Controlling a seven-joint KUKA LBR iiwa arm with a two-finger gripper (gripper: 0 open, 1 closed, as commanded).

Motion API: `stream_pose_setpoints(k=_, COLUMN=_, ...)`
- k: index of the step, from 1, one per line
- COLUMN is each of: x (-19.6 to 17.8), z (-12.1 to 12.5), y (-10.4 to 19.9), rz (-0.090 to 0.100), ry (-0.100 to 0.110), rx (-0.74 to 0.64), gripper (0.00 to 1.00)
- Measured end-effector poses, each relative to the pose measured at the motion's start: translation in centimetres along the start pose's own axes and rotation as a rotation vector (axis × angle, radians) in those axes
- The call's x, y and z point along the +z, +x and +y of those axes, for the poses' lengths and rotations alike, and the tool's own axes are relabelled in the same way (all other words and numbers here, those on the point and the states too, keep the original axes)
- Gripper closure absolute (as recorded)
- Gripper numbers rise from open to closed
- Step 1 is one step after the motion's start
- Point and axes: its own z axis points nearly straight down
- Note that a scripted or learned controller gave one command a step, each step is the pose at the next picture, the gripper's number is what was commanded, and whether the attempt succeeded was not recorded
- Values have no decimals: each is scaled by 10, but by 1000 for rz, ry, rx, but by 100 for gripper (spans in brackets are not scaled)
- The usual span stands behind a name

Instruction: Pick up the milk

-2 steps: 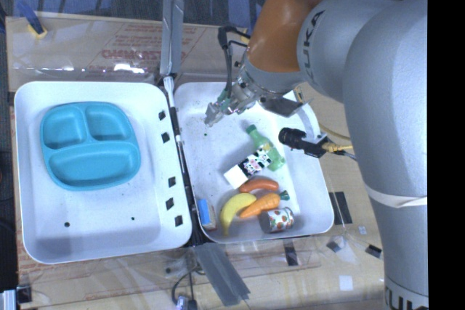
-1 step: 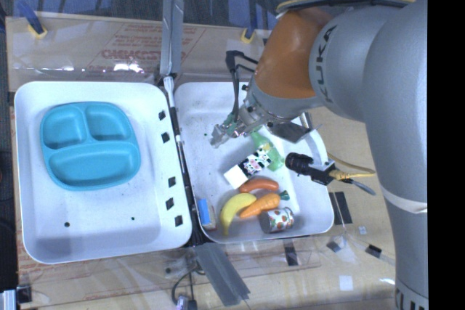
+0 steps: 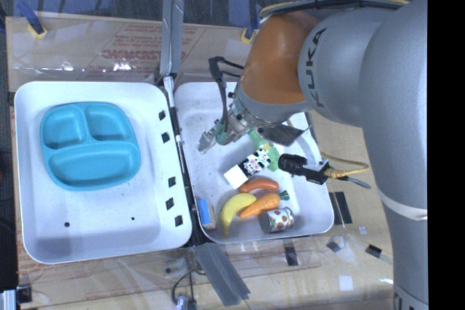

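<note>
Nearby, the milk (image 3: pixel 252 165) lies apart from the gripper (image 3: pixel 210 139), whose state is unclear.

Milk carton (image 3: pixel 249 166), small, white with black cow patches, lying tipped on its side near the middle of the right-hand bin (image 3: pixel 195 112).

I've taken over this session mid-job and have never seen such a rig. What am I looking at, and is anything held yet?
The picture comes from one camera fixed above the bench, looking down at a slant. The big grey and orange machine is a KUKA arm reaching in from the right. Its end effector is over the right bin. That bin holds the cow-patterned milk carton, two carrots, a banana and a small can. The left bin holds a blue divided plate. Nothing is visibly held: the milk carton lies in the bin, apart from the end effector.
</note>
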Motion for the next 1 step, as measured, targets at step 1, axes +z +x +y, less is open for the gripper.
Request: stream_pose_setpoints(k=1, x=0, z=0, y=0, rz=0, ry=0, rx=0, gripper=0)
